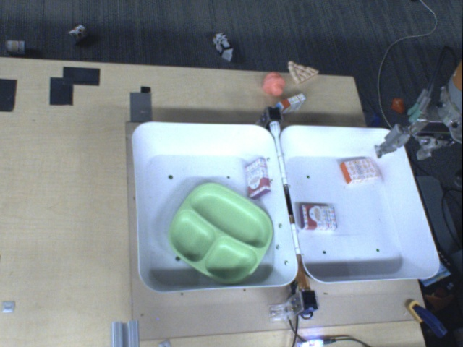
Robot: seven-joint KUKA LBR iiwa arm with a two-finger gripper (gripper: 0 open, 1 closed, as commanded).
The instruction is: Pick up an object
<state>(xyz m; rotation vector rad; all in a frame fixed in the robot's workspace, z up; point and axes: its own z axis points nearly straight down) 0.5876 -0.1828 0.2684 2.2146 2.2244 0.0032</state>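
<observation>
Print on the packets [359,170] is unreadable; whether the gripper [394,142] is clenched, I cannot tell.

Grey metal end effector [402,139], teal fittings

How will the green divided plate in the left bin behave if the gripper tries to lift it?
The green divided plate looks like rigid moulded plastic, so probably stiff and light. It is wide with rounded, smooth edges, so fingers may slip, and it lies tilted, so it might rock.
</observation>
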